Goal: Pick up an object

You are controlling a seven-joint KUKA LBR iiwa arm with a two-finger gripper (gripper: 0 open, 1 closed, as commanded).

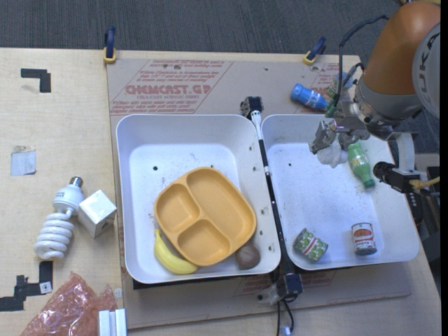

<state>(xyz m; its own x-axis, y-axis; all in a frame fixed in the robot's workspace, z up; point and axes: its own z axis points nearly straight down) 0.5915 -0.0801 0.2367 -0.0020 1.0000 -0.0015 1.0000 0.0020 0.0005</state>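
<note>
Arm [402,44] in from the right, bent down over the far edge of the right bin [392,254]. Gripper [334,142] low at a green bottle [360,164]; can't tell about a grip. Small green can [310,245] and red can [363,239] near the front edge. Yellow divided plate [205,216] over a banana [170,256] in the left bin [133,187].

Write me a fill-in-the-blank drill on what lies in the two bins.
1. The yellow divided plate has ___ compartments.
2. The banana lies in the ___ bin, partly under the plate.
3. The green bottle lies in the ___ bin, close to the gripper.
4. The small can with the red label is in the same bin as the ___ can.

Missing words: three; left; right; green
</note>
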